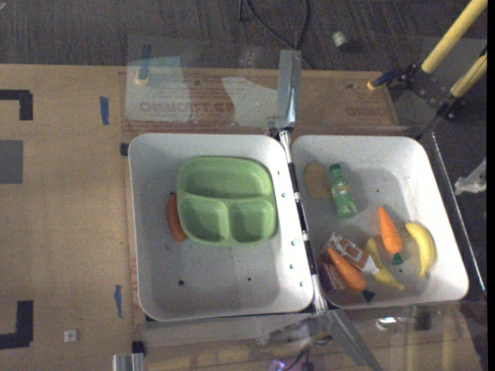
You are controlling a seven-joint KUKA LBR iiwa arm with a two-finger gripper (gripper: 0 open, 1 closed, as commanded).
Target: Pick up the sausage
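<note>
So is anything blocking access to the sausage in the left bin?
Partly. The sausage lies on the left bin floor, tight against the left edge of the green divided plate, so that side is crowded. Nothing lies on top of it, and its left side looks free.

The arm stands clear of the left bin [216, 280] and right bin [387, 168].

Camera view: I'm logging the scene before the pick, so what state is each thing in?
Sausage: lying in the left bin, against the tray's left edge.
Tray: right way up, compartments bare.
Bottle: lying on its side in the right bin.
Carrots: two, lying flat.
Bananas: two, lying flat.
Cookie: flat by the divider.
</note>
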